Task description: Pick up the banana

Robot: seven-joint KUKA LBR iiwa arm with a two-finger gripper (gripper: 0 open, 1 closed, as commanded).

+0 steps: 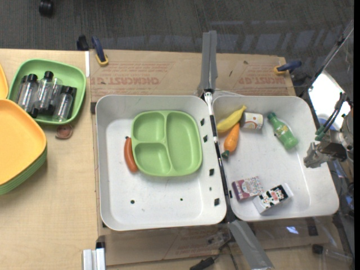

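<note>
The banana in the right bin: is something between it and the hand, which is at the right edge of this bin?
Yes. The green bottle and the small white cup lie between the hand and the banana. The carrot touches the banana from below. From above, nothing covers the banana.

Banana [230,119] hemmed by carrot [231,139], white cup [252,121] and bin wall [216,129]; open above.

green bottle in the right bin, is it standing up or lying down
Lying down. The green bottle rests on its side on the right bin floor, its cap toward the bin's back wall, right of the small white cup.
</note>
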